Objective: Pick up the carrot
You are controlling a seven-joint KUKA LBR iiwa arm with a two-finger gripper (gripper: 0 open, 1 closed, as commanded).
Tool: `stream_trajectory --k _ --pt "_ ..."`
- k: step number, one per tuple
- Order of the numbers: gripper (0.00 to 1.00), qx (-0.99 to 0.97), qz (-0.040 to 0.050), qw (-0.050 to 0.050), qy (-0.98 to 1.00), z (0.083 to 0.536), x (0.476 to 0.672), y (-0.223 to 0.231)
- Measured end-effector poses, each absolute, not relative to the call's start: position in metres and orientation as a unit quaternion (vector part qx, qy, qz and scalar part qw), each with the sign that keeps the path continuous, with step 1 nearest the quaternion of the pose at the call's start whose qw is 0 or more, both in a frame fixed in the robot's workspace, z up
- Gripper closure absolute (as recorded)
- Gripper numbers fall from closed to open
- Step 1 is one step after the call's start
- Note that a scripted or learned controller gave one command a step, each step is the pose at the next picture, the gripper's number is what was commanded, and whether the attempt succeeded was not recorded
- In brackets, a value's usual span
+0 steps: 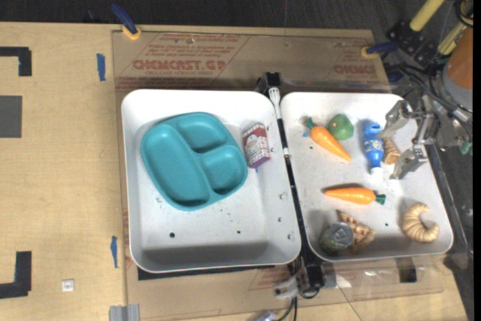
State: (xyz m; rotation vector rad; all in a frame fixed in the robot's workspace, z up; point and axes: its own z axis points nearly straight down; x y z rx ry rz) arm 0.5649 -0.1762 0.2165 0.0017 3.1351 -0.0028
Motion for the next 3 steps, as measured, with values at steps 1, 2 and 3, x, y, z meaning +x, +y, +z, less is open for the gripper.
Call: stream_trajectory --k 1,2,3 --pt "0.0 -0.011 -0.0015 0.007 1.0 0.102 0.536 -0.121" --pt "0.0 0.083 0.0004 0.008 0.997 0.09 0.599 -0.091" --pt "1.0 0.082 0.0 0.014 0.997 0.104 0.603 -0.09"
